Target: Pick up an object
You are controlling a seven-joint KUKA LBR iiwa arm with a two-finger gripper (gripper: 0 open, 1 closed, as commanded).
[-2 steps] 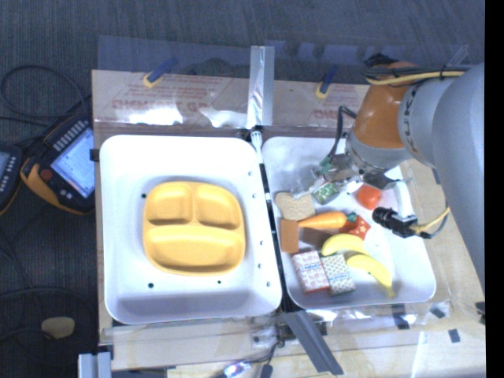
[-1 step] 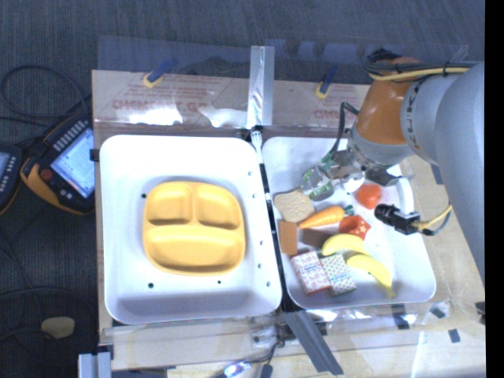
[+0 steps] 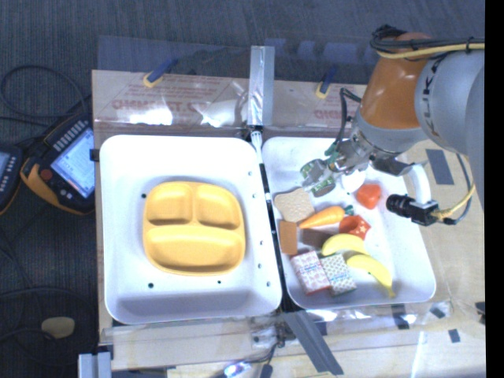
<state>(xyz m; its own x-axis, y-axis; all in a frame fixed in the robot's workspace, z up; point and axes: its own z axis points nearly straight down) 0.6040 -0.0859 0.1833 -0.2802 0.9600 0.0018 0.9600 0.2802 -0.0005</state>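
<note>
The right bin (image 3: 409, 246) holds a heap of toy food. A slice of bread (image 3: 294, 204) lies at its left, with an orange carrot (image 3: 323, 216) beside it. Further right are a red tomato (image 3: 368, 194) and a red pepper (image 3: 354, 226). Two yellow bananas (image 3: 370, 270) sit toward the front, next to two small cartons (image 3: 311, 272) and a brown block (image 3: 288, 237). My gripper (image 3: 320, 175) hangs low over the bin's back part, just above and behind the bread and carrot. Nothing can be seen held in it.
The left bin (image 3: 118, 179) bears a yellow divided tray (image 3: 193, 227). A black cylinder on a cable (image 3: 409, 207) juts over the right bin's right rim. A handheld pendant (image 3: 67, 168) lies off the bench at far left. The grey arm (image 3: 409, 93) crosses the upper right.
</note>
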